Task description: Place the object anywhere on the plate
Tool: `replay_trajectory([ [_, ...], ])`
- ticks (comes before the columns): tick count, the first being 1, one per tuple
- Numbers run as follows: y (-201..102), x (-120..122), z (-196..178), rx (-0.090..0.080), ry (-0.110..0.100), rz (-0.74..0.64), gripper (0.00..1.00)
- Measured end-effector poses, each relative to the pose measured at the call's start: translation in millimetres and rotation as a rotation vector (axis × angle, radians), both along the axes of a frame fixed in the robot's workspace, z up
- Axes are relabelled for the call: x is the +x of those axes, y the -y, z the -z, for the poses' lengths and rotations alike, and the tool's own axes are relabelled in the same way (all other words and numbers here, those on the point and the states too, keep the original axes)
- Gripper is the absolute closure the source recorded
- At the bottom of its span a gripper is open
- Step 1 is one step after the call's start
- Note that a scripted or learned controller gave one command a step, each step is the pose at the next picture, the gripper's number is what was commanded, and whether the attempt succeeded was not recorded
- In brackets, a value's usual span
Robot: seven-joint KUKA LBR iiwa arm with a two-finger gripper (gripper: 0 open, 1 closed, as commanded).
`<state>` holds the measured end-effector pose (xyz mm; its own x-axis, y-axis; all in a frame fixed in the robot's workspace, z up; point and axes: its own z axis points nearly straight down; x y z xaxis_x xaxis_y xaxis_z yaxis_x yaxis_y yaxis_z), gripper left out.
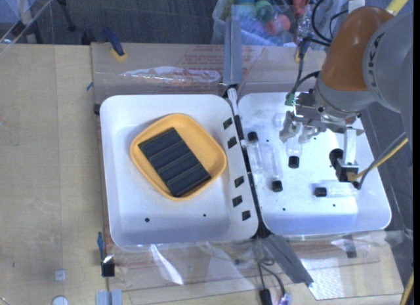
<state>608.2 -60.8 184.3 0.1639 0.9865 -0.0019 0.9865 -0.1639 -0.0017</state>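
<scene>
Resting on the yellow square plate (pixel 147 162) in the left white bin (pixel 118 218) is a dark ribbed rectangular object (pixel 176 161). Over the right white bin (pixel 374 215), the grey arm's hand (pixel 298 130) hangs; its state cannot be told. No writing is legible.

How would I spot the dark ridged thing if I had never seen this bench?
Start at the left bin of the two white ones. In its middle lies a yellow plate, squarish with rounded corners. The black slab rests on that plate, tilted, with parallel ridges across it; it is far bigger than the small black bits in the right bin.
</scene>
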Motion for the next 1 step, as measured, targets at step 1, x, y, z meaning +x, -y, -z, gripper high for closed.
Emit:
replay_trajectory([
  [1, -0.1, 0.1, -0.1, 0.000, 0.000, 0.000, 0.00],
])
